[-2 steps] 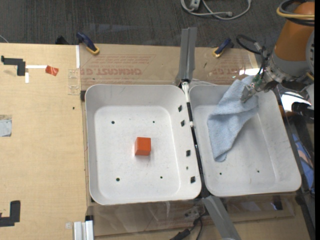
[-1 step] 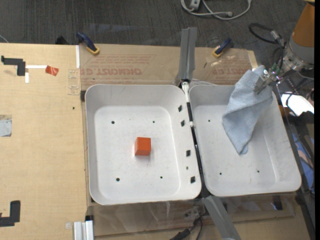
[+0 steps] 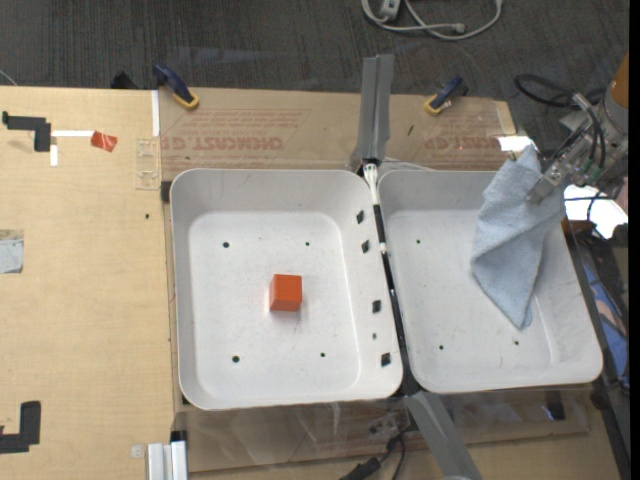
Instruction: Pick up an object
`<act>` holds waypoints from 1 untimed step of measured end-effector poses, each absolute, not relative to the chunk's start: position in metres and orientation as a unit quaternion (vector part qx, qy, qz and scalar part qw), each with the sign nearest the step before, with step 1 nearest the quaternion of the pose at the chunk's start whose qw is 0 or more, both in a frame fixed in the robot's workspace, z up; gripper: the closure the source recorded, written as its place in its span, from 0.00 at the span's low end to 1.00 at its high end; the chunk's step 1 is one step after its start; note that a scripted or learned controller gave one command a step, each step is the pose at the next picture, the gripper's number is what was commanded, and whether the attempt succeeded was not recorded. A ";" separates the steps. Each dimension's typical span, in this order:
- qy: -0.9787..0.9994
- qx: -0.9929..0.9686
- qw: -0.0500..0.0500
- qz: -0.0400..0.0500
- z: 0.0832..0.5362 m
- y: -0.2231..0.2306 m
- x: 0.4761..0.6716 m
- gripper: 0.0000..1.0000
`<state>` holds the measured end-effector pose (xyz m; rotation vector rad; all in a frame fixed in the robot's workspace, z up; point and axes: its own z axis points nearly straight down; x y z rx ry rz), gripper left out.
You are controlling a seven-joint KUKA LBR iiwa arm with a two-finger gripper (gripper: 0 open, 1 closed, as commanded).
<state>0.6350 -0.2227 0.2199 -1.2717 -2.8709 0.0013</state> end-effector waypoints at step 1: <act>-0.925 -0.379 0.000 0.000 0.308 -0.222 0.603 1.00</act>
